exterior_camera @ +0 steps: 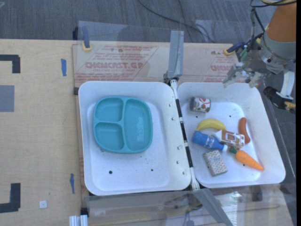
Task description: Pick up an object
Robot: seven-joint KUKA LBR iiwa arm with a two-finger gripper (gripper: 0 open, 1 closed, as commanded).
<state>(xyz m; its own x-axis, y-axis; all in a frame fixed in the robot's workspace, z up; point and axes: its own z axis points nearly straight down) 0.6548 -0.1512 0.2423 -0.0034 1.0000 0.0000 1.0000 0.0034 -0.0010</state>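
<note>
Nothing picked up yet. Claw above far rim of right bin, nothing visibly gripped; finger state impossible to tell. Banana, can, carrot lying in that bin, ungrasped.

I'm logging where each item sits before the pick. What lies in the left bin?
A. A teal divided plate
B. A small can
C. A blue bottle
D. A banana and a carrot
A: the teal divided plate lies alone in the left bin, while the banana, carrot, small can and blue bottle all lie in the right bin.
</note>
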